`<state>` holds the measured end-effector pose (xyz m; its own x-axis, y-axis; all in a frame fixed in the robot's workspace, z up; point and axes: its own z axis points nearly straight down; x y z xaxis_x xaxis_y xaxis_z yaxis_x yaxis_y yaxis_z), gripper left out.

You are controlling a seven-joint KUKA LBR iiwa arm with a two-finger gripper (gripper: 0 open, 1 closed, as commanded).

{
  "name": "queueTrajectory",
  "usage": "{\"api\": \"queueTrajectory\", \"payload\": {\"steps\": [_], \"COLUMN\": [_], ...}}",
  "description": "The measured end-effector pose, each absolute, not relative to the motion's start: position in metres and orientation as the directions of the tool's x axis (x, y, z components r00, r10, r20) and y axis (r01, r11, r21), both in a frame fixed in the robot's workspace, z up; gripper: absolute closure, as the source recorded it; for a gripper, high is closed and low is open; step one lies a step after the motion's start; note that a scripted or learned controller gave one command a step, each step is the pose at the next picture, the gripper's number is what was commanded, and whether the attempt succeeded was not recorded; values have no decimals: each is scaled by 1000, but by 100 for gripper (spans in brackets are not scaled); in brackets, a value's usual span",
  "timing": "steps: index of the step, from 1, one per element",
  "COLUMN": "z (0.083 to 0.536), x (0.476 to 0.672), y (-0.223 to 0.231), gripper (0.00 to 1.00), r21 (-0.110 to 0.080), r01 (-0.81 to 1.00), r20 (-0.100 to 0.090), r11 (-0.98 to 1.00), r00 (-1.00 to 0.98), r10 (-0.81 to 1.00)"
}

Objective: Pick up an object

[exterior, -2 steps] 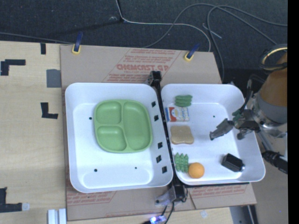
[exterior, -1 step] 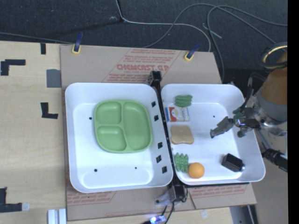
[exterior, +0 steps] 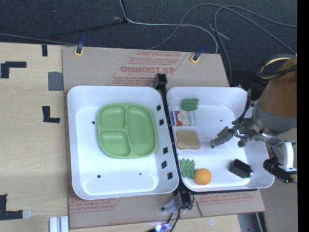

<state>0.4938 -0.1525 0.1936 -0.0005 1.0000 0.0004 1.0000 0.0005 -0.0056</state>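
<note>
The right bin [exterior: 219, 94] holds several small objects along its left side. From back to front they are a green ridged piece [exterior: 189, 104], a small red-and-white carton [exterior: 184, 118], a tan bread slice [exterior: 188, 139], a green leafy piece [exterior: 187, 166] and an orange ball [exterior: 203, 176]. A black block [exterior: 240, 168] lies near the bin's front right. My gripper [exterior: 220, 138] hangs over the middle of this bin, to the right of the bread slice and apart from it. Nothing is visibly held in it.
The left bin [exterior: 77, 129] carries a green divided plate [exterior: 127, 130]. A black divider strip [exterior: 166, 129] runs between the bins. Both bins rest on cardboard [exterior: 145, 66] held by clamps. Cables [exterior: 207, 23] lie behind on the dark floor. The arm's grey and orange body [exterior: 280, 105] overhangs the right bin's right edge.
</note>
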Motion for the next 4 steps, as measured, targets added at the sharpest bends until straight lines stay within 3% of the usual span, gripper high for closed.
{"api": "queueTrajectory", "payload": {"steps": [2, 3, 4], "z": [83, 96, 142], "x": [493, 494, 503], "y": [-152, -153, -152], "gripper": [0, 100, 100], "r21": [0, 3, 3], "r01": [1000, 1000, 1000], "r20": [-2, -3, -1], "r11": [1, 0, 2], "r00": [-1, 0, -2], "r10": [1000, 1000, 1000]}}
